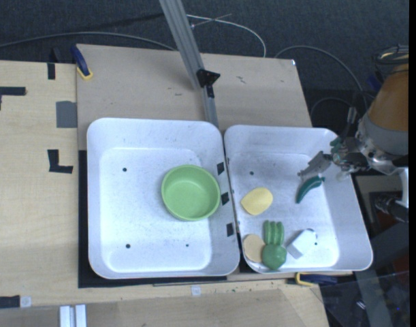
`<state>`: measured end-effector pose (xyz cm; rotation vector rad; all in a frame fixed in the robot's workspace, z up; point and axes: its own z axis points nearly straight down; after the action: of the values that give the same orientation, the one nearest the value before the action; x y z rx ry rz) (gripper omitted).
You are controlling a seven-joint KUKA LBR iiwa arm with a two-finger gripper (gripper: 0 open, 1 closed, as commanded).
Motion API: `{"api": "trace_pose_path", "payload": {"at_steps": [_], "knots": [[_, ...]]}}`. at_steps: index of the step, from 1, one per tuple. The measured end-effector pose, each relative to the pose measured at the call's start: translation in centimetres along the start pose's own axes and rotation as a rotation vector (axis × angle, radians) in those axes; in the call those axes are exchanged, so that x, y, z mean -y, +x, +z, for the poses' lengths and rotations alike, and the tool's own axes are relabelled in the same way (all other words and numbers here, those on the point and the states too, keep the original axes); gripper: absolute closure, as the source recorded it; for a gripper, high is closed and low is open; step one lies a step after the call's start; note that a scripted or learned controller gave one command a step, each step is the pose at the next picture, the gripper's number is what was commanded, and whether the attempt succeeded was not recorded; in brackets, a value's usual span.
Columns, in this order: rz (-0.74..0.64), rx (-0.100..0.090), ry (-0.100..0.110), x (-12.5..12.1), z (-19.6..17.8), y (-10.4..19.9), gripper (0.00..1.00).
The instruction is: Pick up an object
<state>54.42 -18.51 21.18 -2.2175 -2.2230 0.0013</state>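
Green toy [274, 244] near front rim; gripper [315, 171] above.

green bowl [190, 193], yellow lemon [257, 200], white bins [99, 182]

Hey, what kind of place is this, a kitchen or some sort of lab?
Most likely a robotics lab test bench, not a kitchen: two shallow white plastic bins sit side by side on a wooden bench, a grey robot arm reaches in, and loose cables trail over dark carpet.
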Motion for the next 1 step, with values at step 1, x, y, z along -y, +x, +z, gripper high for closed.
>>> {"api": "trace_pose_path", "payload": {"at_steps": [1], "knots": [[0.0,0.0,0.0,0.0,-0.01,0.0,0.0]]}}
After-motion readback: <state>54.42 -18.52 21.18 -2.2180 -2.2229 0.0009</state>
